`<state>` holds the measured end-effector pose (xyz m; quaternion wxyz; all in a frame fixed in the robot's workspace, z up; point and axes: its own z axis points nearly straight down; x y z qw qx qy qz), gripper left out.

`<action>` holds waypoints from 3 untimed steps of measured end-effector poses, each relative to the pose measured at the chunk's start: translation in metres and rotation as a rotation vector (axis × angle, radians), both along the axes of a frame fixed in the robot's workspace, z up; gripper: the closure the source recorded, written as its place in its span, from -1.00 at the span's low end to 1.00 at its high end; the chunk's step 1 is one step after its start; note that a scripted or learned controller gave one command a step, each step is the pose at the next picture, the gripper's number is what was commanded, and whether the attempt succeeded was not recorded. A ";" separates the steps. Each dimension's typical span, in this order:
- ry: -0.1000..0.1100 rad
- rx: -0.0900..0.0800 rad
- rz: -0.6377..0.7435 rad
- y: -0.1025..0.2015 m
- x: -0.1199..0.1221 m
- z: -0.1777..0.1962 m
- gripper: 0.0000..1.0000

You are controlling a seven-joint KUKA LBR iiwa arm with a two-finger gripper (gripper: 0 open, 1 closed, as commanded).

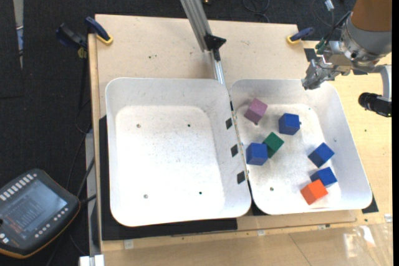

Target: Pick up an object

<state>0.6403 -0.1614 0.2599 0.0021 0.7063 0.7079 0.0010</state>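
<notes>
The right bin (349, 134) holds several small blocks: a purple one (255, 111), a green one (273, 143), an orange one (313, 191), and blue ones at the middle (257, 153), the back (288, 123) and the right (321, 154), with another blue block (325, 177) beside the orange one. My gripper (311, 81) hangs over the bin's far right rim, up and to the right of the back blue block. Nothing shows between its fingertips.
The left bin (118, 134) lies beside the right one, with black tabs along the shared rim. A slanted metal pole (190, 0) reaches down to the bins' back edge. Clamps sit at the board's far corners. A teach pendant (31, 212) lies at lower left.
</notes>
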 end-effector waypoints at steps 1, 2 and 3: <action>0.006 0.003 0.005 0.054 -0.013 -0.014 1.00; 0.007 0.004 0.006 0.111 -0.024 -0.023 1.00; 0.007 0.004 0.006 0.169 -0.038 -0.031 1.00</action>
